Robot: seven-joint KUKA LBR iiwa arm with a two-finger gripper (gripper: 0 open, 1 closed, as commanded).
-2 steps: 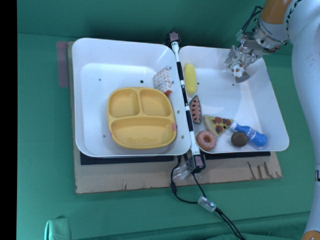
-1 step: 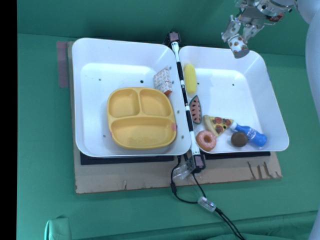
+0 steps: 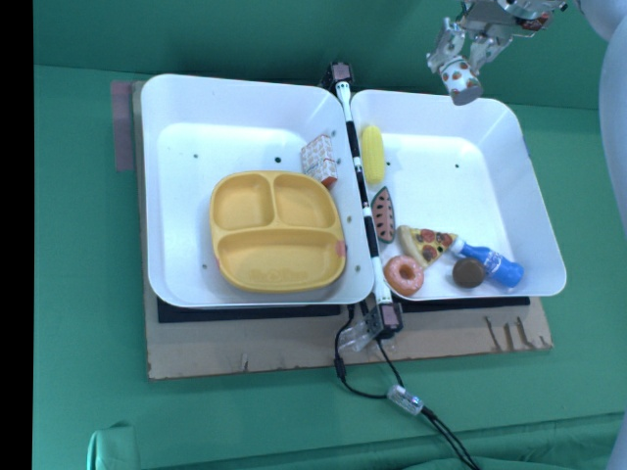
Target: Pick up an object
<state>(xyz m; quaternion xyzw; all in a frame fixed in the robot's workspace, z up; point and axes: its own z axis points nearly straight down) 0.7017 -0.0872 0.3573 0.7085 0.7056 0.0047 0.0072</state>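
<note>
While a black cable trails over the desk at the near edge, the things in the right bin crowd its near side. Taking the doughnut as landmark: a brown round piece and a blue bottle lie to its right, a pizza slice just beyond it, a watermelon slice farther back, and a yellow corn cob farther still. Left of the doughnut, in the left bin, sits a yellow divided plate, with a small patterned block behind it. Far beyond the doughnut, above the right bin's back rim, the pincer hangs pinching a small white object with red spots, lifted off the bin.
</note>
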